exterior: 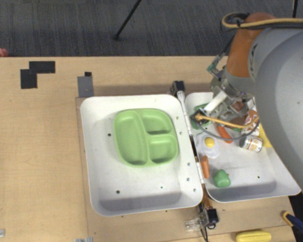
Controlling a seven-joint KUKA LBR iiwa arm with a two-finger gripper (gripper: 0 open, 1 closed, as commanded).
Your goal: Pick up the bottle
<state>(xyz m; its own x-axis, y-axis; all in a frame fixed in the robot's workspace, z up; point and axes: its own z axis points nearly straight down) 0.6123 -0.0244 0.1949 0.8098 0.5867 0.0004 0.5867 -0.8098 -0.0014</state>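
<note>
Green divided tray (145, 136) sits center of left bin (102, 197). Right bin (248, 191): green pepper (221, 179) at 7 o'clock, carrot (205, 167) at 9 by the wall, yellow piece (209, 142) just above. Yellow corn (253, 236) on bench (37, 176), 6 o'clock of right bin.

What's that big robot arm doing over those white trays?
The grey robot arm is reaching over the right bin, which holds a jumble of small things. It is meant to pick up the bottle, which lies on its side near the bin's right wall. The gripper hangs over the clutter at the back of the bin, a little above the bottle in the picture, and it isn't holding it. A green toy pepper sits nearer the front. The left bin holds a green divided plate.
</note>
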